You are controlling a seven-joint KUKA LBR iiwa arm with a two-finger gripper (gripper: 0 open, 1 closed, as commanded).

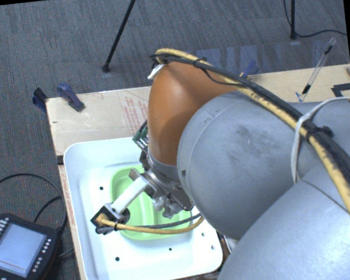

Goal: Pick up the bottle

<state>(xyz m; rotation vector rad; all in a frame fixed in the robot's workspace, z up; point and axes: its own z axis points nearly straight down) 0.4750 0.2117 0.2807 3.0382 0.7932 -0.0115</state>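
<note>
Pendant: handheld control pendant (15, 254) with a lit screen, on the carpet off the bench's near-left corner, cable looped behind it.
Bin: white bin (78, 180) on the left part of the bench (96, 117); its near rim and left wall are bare.
Task object: pale green item (126, 183) with rounded corners, lying flat in the middle of the bin floor. It is judged the likeliest candidate for the bottle, but no neck or cap is visible, so this is unconfirmed.
Cable: yellow cable (154, 229) draped across the near edge of the green item.
Bracket: white bracket with a black tip (111, 214), reaching from the wrist toward the bin's left wall, over the green item.
Gripper: gripper (170, 205) low over the right half of the green item, close to it or touching; which cannot be told.
Gripper state: cannot tell; nothing is seen held.
Arm: grey arm (253, 158) with orange band (171, 111), covering the bin's right side.
Far edge: blue clamps (68, 96) at the bench's far-left corner.
Step in hand: descent and grasp, as judged.
Procedure: centre over the item's narrower width, keep the cable clear, close firmly, then lift straight up and check the item rises.
Risk: a smooth flat body may slip out.
</note>
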